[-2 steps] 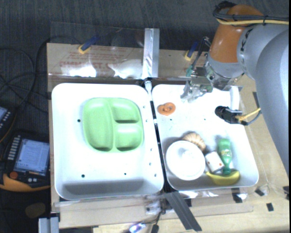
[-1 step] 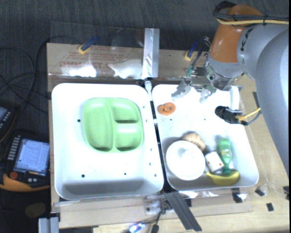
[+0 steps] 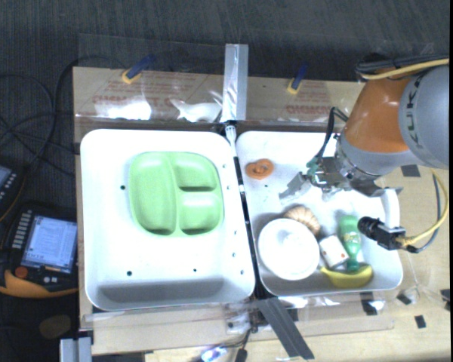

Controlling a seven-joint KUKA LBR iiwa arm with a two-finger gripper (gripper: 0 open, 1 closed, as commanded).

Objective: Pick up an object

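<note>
while its fingers (image 3: 296, 187) hang spread and bare over the right white bin (image 3: 287, 145), the grey arm is mid-approach; next, descend onto the ridged tan shell-like object (image 3: 302, 216).

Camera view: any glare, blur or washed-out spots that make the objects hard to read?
Camera view: soft overall, fine detail lost; the right bin and the white bowl wash into each other, edges faint; glare on the clear plastic sheet behind the bins; the gripper reads as a blurred grey shape; the green tray and orange piece stay distinct.
</note>
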